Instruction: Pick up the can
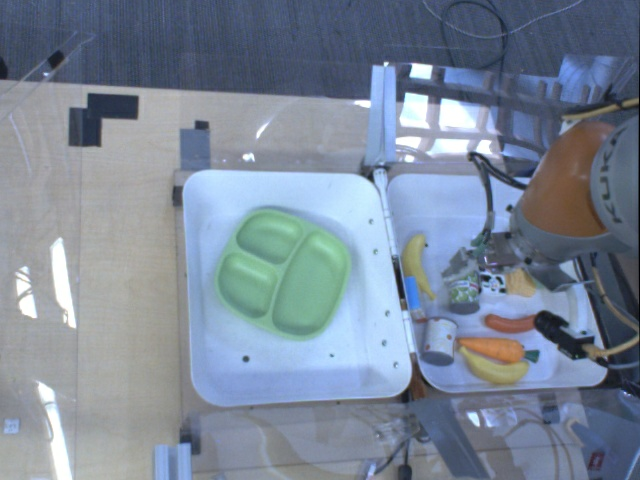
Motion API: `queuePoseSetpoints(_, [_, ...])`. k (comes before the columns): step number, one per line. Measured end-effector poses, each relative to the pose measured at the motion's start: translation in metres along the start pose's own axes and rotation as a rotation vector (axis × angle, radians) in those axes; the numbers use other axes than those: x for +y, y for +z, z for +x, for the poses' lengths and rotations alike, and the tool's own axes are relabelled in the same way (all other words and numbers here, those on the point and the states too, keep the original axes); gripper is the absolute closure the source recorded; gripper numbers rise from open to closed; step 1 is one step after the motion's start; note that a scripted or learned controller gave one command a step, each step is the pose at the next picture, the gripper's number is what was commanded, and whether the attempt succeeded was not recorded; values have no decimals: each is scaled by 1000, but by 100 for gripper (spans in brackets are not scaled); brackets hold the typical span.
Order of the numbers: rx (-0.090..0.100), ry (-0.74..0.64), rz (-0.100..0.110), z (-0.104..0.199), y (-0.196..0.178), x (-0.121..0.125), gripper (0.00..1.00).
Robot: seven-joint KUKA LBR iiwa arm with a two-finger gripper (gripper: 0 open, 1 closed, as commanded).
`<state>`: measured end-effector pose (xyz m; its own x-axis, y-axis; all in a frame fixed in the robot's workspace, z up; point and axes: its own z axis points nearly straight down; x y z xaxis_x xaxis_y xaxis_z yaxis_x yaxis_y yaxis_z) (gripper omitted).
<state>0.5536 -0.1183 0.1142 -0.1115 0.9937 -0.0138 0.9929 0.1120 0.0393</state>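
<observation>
from above, the left bin (200, 348) holds a green divided plate (284, 273). in the right bin (440, 193), the can (438, 338) stands near the front left corner, beside a carrot (492, 349) and a banana (495, 369). the gripper (478, 265) hangs over the bin's middle, behind the can and apart from it; whether it is clenched or released i cannot tell. another banana (418, 264) lies to its left.

Left bin (200, 268) holding a green divided plate (284, 273); right bin (440, 193) with a banana (416, 264), a second banana (495, 369), a carrot (492, 349), a red sausage (511, 322) and a blue marker (411, 294)
</observation>
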Motion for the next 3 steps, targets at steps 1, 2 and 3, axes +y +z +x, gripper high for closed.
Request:
queuePoseSetpoints(1, [-5, 52, -11, -1, 7, 1, 0])
queuePoseSetpoints(2, [13, 6, 32, 61, -118, 22, 0])
queuePoseSetpoints(3, [12, 54, 33, 54, -139, 49, 0])
